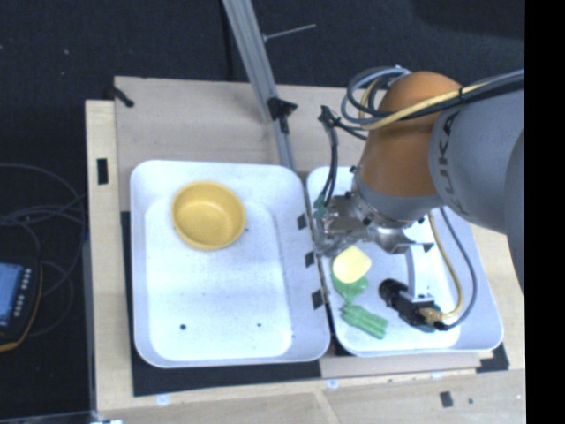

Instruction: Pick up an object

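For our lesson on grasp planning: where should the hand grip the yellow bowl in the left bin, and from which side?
Grip the yellow bowl by its rim, coming straight down from above. It stands upright, mouth upward, alone in the left bin, so its thin wall is probably free to pinch.

Yellow bowl (208, 215), upright, upper part of left bin (221, 329), yellow-green rounded lump (350, 266) and green ridged block (365, 321), right bin's (481, 325) near-left corner

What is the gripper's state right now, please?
Gripper: cannot be told; it hangs over the right bin, next to a yellow object.
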Available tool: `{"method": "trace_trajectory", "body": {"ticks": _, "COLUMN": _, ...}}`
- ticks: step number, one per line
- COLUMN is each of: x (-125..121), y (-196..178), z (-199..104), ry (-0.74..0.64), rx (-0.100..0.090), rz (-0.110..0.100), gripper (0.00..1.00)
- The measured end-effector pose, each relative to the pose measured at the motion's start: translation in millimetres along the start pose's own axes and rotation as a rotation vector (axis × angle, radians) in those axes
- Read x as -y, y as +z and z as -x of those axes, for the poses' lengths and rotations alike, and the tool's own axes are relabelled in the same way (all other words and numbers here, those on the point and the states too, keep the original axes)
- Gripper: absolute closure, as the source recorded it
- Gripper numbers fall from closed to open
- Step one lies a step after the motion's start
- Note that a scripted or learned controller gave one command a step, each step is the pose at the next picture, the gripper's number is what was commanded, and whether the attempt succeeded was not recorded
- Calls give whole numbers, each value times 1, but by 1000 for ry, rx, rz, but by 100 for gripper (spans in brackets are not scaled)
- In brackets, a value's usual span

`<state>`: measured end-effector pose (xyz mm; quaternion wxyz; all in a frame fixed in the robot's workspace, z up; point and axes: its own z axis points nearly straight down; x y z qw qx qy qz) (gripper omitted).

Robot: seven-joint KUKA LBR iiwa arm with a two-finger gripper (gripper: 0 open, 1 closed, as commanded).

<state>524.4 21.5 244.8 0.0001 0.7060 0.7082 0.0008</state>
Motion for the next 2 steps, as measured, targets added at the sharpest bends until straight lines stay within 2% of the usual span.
{"method": "trace_trajectory", "body": {"ticks": 1, "x": -4, "y": -2, "z": -62, "ry": -2, "rx": 0, "rz": -1, "gripper": 100}}
{"method": "trace_trajectory", "body": {"ticks": 2, "x": -4, "y": -2, "z": -59, "ry": 3, "rx": 1, "rz": -1, "gripper": 0}}
